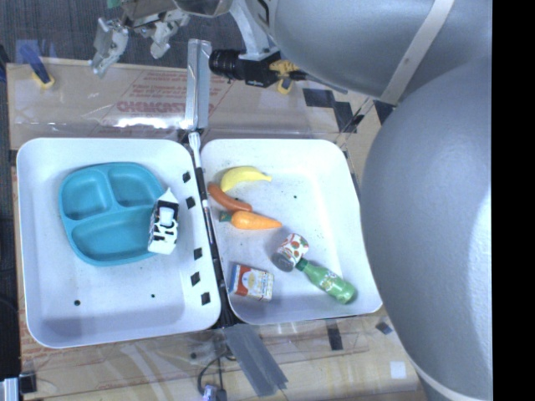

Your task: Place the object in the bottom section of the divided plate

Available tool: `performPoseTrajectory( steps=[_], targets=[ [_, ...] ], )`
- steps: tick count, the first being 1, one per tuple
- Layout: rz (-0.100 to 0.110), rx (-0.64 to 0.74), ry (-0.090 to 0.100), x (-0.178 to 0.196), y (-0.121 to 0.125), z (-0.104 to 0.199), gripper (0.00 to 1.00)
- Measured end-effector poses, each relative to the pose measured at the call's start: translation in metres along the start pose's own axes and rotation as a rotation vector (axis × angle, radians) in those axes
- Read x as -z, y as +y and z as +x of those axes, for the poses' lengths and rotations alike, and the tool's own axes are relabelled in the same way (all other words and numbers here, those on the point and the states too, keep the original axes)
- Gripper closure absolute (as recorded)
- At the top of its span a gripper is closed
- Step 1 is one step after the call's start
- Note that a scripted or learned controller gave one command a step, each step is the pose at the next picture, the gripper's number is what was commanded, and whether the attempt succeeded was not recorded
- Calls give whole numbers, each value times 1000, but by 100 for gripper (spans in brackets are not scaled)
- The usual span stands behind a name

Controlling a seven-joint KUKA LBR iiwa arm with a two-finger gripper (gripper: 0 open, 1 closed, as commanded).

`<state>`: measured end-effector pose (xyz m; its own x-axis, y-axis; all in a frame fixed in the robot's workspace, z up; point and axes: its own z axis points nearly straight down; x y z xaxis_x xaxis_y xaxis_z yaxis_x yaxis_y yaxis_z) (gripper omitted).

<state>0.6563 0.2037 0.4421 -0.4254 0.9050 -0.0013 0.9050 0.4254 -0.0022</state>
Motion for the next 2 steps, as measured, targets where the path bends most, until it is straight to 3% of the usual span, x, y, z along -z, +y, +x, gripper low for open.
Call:
performPoseTrajectory(
  steps=[1,2],
  targets=[
    [3,-123,1,-1,-4,-8,0],
    [4,-116,0,10,-3,-6,100]
  ],
)
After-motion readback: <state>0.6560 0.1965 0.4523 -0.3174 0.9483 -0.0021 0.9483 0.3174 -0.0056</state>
